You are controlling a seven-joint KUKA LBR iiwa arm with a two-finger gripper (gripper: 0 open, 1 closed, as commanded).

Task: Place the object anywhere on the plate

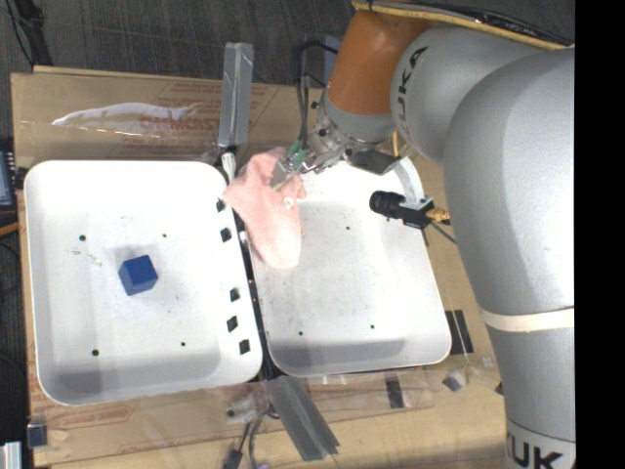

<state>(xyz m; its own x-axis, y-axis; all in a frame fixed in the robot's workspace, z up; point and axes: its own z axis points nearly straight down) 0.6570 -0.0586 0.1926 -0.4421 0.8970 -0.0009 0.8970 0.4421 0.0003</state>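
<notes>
We see the gripper (296,167) at the upper middle of the frame, over the top left corner of the right bin (391,350), its fingers clamped on a pink cloth (269,213) that hangs from them and drapes across the seam between the bins. A blue cube (139,274) sits alone in the left bin (59,379), well apart from the cloth. The grey arm (508,164) fills the right side, blocking that bin's far edge. White letters "UK" show at lower right.
</notes>
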